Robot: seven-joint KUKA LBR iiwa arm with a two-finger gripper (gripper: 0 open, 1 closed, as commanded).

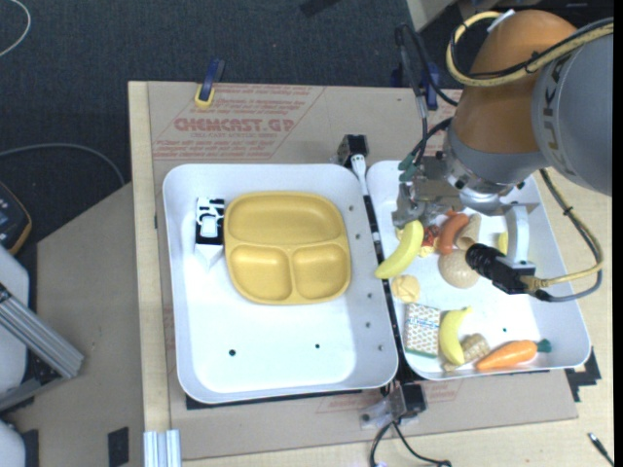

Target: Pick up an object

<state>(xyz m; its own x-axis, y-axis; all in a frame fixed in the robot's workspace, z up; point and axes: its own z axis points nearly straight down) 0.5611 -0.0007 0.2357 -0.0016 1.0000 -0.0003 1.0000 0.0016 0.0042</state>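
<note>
My gripper [424,205] hangs low over the far left part of the right bin [567,311], under the orange wrist band. Just below it a yellow banana [400,252] lies leaning on the bin's left wall. A reddish sausage [453,232] and a beige round piece [458,269] lie right beside the gripper. Nearer the front are a small pale yellow lump [407,287], a patterned packet [422,327], a second small banana [451,334], a brown piece [474,346] and an orange carrot [506,355]. I see nothing held by the gripper.
The left bin [282,358] holds a yellow compartment plate [287,245] and a black-and-white object [207,222] at its far left. The arm's bulk and a black cable fitting [498,269] overhang the right bin's middle. A yellow clamp [205,92] sits at the board's far edge.
</note>
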